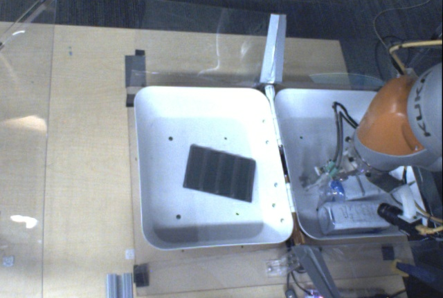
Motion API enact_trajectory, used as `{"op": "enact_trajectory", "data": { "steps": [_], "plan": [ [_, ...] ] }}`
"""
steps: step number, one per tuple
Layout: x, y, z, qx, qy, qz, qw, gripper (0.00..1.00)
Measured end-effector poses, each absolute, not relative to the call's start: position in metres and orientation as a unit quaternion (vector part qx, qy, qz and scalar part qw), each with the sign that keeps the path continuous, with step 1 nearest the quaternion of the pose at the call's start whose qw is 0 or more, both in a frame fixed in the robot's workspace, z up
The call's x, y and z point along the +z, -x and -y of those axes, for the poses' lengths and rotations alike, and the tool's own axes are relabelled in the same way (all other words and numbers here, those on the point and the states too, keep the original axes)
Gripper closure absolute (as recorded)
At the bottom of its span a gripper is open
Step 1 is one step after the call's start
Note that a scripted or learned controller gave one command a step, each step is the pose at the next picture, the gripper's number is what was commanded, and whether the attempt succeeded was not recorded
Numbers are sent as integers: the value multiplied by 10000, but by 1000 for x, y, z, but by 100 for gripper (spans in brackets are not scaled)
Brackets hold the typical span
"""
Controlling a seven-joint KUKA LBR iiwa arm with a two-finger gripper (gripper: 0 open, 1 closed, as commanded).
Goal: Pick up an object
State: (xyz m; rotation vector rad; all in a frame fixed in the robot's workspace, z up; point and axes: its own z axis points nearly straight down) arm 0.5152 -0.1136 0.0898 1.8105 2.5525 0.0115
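1. I see a pale wooden counter (76,172) carrying two shallow white plastic bins side by side, both with rounded corners and smooth, slightly glossy walls.
2. The left white bin (159,117) holds one thing: a flat dark grey rectangular pad (219,173) with faint lengthwise ribs, matte in finish. It lies flat on the bin floor near the middle, turned a little off square with the walls and touching none of them.
3. The right white bin (304,117) is where the grey arm with its orange band (391,124) reaches in from the right. The rounded orange shell covers the bin's upper right part.
4. Below the orange band, the jaws (337,175) point down into the right bin, over a small cluster of things near the front wall.
5. That cluster has a crinkled clear plastic piece (315,178) with a bit of green, a small blue item (337,188) just beside it, and a silvery grey rectangular packet (353,216) lying flat against the bin's front edge.
6. The wrist and its cables hide the fingertips, so I cannot tell how far apart the jaws stand, or whether anything sits between them.
7. A clear acrylic sheet (28,131) covers the counter's left side, catching soft reflections.
8. A grey metal strip (273,48) stands behind the seam between the bins.
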Motion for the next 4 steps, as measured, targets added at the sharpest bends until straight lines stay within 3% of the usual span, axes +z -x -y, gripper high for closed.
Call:
{"op": "enact_trajectory", "data": {
  "steps": [1, 2, 3, 4],
  "plan": [
    [102, -518, 113, 63, -5777, -8162, 90, 100],
    [102, -518, 113, 63, -5776, -8162, 90, 0],
    [102, -518, 113, 63, -5776, -8162, 90, 0],
    [92, -504, 131, 100, -5958, -8030, 113, 0]
  ]
}}
